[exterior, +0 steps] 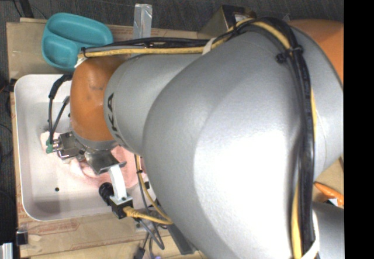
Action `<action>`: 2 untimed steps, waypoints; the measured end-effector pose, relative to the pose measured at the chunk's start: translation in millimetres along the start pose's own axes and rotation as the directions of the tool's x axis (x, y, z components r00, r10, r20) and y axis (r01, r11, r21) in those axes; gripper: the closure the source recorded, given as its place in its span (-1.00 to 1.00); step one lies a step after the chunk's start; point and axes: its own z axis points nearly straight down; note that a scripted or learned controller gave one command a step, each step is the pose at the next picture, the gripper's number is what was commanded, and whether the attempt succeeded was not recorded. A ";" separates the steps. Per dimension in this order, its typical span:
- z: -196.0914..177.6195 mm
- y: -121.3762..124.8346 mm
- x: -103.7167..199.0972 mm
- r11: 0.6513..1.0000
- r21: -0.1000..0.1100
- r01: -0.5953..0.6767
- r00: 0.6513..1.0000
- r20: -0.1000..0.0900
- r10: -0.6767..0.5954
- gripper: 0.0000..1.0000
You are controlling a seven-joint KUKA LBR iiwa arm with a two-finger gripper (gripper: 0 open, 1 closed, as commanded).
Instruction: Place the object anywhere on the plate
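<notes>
1. A large grey robot arm point(234, 135) with an orange band fills most of the frame, reaching from the right toward the left.
2. At the left lies a shallow white plastic bin point(29, 135) on a pale wooden bench point(17, 35).
3. The hand point(87, 155) sits low over the middle of the bin, beneath the orange band, mostly hidden by the wrist and its black cables; I cannot tell how it is set or whether it holds anything.
4. A pale pink round plate point(125, 158) peeks out under the wrist, near the bin's lower right part.
5. The object to be placed cannot be made out; a small green bit shows at the wrist's left edge, too small to identify.
6. A teal rounded cushion-like thing point(73, 38) rests at the upper left, outside the bin.
7. Risk, as a judgement: with the plate so covered, a release might land off its rim, or the low wrist could nudge the plate.
</notes>
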 end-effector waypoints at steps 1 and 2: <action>-51.7 45.3 -48.1 0.993 -0.003 0.121 0.993 -0.001 -0.121 1.00; 46.3 -3.7 -0.7 0.989 0.000 0.150 0.989 -0.001 -0.150 1.00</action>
